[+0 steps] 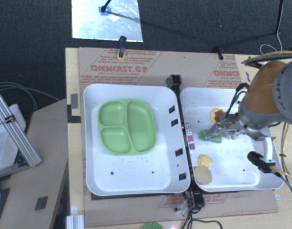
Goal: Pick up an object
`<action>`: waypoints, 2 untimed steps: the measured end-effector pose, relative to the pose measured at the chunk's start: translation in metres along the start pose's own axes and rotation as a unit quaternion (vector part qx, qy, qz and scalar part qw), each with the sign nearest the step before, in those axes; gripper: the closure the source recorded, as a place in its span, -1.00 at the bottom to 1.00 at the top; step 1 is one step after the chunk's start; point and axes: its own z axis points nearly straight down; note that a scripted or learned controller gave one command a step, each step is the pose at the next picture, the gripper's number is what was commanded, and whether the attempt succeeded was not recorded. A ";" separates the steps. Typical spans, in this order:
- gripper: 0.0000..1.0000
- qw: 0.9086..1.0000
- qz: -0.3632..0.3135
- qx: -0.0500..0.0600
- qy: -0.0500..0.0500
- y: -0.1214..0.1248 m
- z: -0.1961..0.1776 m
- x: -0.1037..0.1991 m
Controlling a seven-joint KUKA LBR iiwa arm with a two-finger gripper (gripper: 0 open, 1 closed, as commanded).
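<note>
We see the grey arm (267,97) reaching low into the right white bin (231,178) | gripper (221,128) touching the green floppy object (211,135) mid-bin | finger state indiscernible

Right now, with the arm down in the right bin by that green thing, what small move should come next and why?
Probably a small straight lift to test the grasp. The gripper sits low over the green object in the right bin, but the view does not settle whether it holds it. The yellow piece and tan piece lie apart.
</note>
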 end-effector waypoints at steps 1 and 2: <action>1.00 1.000 0.000 -0.008 -0.003 0.005 -0.017 -0.003; -1.00 1.000 0.000 -0.008 -0.003 0.005 -0.016 -0.003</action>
